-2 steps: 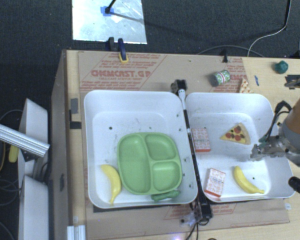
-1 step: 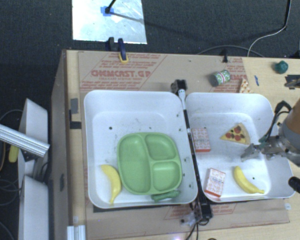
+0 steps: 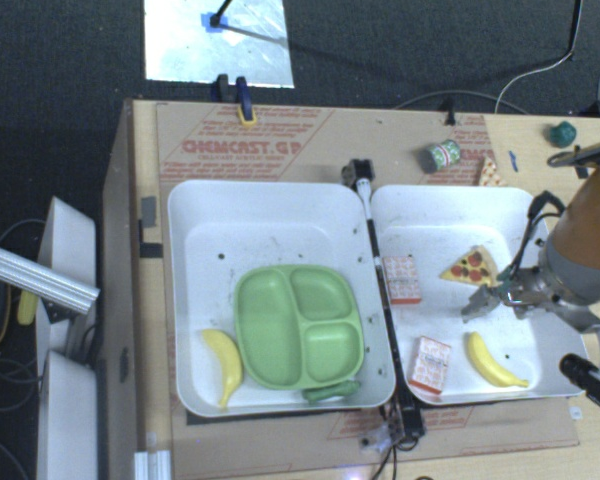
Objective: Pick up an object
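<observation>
The right bin (image 3: pixel 450 206) holds a toy pizza slice (image 3: pixel 471 265), a yellow banana (image 3: pixel 494 361) and two small red-and-white boxes, one by the divider (image 3: pixel 401 278) and one near the front wall (image 3: pixel 431 364). My gripper (image 3: pixel 483 301) hangs low over this bin, just below the pizza slice and above the banana. It stands open with nothing between its fingers. The grey arm with its orange band (image 3: pixel 585 233) comes in from the right.
In the left bin (image 3: pixel 250 208) lie a green divided plate (image 3: pixel 298 326), a second yellow banana (image 3: pixel 223 364) and a small green piece (image 3: pixel 330 392) by the front wall. A small can (image 3: pixel 442 155) and a teal object (image 3: pixel 563 133) sit on the bench behind the bins.
</observation>
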Controlling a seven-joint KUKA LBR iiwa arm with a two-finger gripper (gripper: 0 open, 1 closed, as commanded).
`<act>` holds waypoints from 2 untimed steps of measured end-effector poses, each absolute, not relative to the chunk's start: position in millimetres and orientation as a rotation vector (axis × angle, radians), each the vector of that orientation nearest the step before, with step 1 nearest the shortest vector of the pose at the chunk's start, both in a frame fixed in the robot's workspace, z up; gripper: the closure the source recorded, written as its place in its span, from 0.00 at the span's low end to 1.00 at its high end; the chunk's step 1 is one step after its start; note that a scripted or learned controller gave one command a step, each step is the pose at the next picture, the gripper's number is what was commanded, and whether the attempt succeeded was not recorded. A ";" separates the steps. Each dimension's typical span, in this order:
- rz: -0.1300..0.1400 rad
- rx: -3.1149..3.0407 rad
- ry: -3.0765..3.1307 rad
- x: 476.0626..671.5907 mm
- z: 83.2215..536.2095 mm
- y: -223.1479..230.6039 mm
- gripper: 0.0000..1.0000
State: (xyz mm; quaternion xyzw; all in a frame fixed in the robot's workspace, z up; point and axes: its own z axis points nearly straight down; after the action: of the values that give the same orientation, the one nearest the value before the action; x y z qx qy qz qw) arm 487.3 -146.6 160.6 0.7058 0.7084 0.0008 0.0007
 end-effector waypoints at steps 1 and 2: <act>0.000 2.219 2.224 486.5 118.6 -130.2 0.00; 0.000 2.219 2.220 486.6 112.7 -171.5 0.00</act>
State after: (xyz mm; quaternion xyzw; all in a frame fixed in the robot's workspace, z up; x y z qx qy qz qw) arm 486.6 -171.5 112.7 0.7070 0.7072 0.0000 0.0011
